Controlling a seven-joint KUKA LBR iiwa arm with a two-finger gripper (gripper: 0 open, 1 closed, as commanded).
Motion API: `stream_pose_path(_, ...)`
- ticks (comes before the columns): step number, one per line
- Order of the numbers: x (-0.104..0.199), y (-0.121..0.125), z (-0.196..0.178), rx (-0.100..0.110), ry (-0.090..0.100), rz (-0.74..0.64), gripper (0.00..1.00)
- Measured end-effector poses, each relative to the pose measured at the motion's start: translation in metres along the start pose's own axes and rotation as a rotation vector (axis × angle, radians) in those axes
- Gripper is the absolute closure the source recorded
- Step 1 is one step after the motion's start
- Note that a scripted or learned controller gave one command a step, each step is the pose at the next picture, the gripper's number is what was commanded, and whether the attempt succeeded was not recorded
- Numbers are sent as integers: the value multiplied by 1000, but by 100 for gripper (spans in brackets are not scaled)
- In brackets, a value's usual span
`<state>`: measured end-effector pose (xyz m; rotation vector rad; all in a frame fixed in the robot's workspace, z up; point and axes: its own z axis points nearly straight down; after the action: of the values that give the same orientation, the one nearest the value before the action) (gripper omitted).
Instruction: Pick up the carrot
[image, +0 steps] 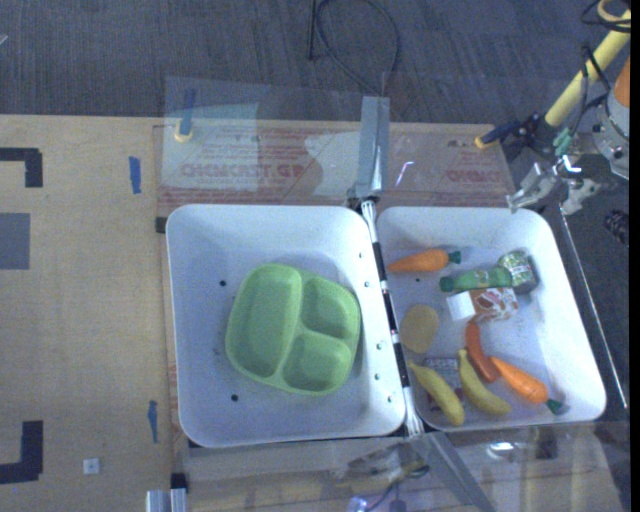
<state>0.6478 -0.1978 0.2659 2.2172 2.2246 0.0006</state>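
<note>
Two carrots lie in the right bin (575, 300). One carrot (420, 262) rests near the bin's far left, its green top pointing right. The other carrot (520, 380) lies at the near right, with its green tip toward the bin's corner. My gripper (548, 188) hangs above the bin's far right rim, well away from both carrots, with nothing seen in it.
The right bin also holds a green bottle (480, 280), a small can (517, 268), a red-and-white packet (490, 303), a tan round piece (420, 325), a red pepper (474, 350) and two bananas (440, 392). A green divided plate (293, 328) sits in the left bin (190, 260).
</note>
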Motion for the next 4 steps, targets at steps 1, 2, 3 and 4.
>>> stream_pose_path(1,12,-47,97,-2,0,-152,0)
stream_pose_path(2,29,-153,178,-7,-2,-274,0)
stream_pose_path(3,29,-153,178,-8,-2,-274,0)
stream_pose_path(4,26,-151,167,-15,-8,-270,100)
